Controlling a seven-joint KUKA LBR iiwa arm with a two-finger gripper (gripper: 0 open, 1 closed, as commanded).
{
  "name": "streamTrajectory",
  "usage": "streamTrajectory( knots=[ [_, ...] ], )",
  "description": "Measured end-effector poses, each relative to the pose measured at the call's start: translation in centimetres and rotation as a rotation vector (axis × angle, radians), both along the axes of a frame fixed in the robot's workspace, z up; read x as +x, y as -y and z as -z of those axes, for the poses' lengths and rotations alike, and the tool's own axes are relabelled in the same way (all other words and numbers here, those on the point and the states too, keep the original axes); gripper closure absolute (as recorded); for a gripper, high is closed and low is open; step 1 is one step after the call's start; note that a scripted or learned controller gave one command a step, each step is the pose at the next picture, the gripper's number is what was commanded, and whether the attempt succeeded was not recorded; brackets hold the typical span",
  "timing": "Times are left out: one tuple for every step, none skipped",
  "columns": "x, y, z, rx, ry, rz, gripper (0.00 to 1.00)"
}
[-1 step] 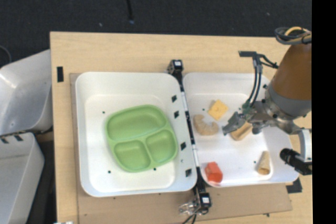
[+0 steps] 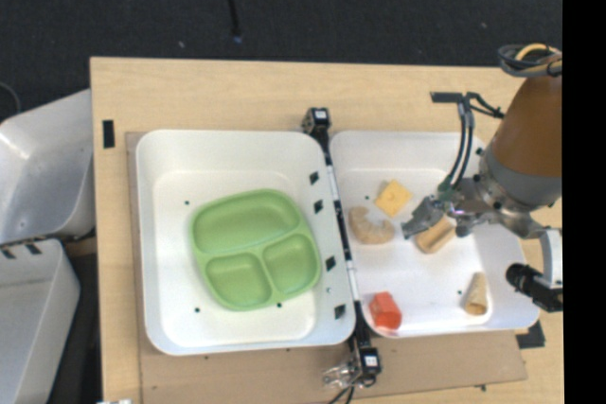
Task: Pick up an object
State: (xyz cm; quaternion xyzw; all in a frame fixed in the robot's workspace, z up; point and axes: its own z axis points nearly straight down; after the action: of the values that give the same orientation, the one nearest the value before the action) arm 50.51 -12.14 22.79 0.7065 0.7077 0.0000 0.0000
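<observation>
Toward the right of the frame, you see the arm (image 2: pixel 530 132) reach in over the right bin (image 2: pixel 417 151), its orange band large at the right edge. Its gripper (image 2: pixel 426 224) sits low over the middle of that bin, pointing left, and a tan, bread-like piece (image 2: pixel 436 237) lies right at the fingertips. You cannot tell whether the fingers are spread or pressed on it, since the wrist and dark cables cover them.

Around the gripper, four other things lie in the same bin. A yellow wedge (image 2: pixel 393 198) sits just above and left of the fingertips. A pale, rounded beige lump (image 2: pixel 370 226) rests directly to their left, close to the divider between the bins. A red-orange block (image 2: pixel 384 311) lies near the bin's lower left corner, and a tan cone-shaped piece (image 2: pixel 475 294) lies toward the lower right, well apart from the gripper.

The left bin (image 2: pixel 161 166) holds a green divided plate (image 2: pixel 255 248) with three compartments. Both bins rest on a light wooden bench (image 2: pixel 237 90).
</observation>
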Motion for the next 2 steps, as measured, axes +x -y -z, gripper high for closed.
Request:
streamTrajectory(
  knots=[
    [-0.1,-0.5,4.4,0.0,-0.004,0.001,0.0],
    [-0.4,0.0,8.7,0.0,-0.004,0.002,0.0]
  ],
)
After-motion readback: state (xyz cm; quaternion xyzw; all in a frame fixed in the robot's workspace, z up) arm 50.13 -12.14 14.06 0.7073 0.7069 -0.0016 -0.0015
